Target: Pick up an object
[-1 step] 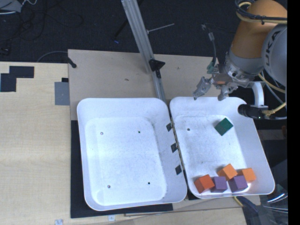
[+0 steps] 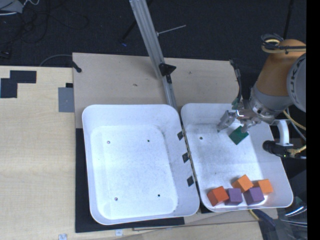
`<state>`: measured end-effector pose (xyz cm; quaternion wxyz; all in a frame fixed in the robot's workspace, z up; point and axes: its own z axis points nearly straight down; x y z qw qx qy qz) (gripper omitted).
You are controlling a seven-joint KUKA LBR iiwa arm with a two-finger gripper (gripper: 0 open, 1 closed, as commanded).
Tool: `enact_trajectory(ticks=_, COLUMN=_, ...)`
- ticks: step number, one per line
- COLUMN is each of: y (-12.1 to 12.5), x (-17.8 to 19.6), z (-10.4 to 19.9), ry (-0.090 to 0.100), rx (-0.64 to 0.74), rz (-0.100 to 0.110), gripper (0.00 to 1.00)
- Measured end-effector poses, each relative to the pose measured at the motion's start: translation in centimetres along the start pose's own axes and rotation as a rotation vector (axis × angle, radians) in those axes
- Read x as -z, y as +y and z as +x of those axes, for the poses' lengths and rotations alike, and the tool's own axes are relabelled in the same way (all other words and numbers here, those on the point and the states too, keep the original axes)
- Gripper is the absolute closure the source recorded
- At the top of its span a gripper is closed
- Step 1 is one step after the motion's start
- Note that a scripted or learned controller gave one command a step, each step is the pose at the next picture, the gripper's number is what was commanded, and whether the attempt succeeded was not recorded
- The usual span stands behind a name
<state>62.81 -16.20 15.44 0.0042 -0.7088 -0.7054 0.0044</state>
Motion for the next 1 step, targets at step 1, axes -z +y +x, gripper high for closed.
enact_trajectory(ticks=1, y=-0.35, x=-4.57, z=-3.43, ry=0.001, rx=0.008, rz=-0.013, gripper=0.0)
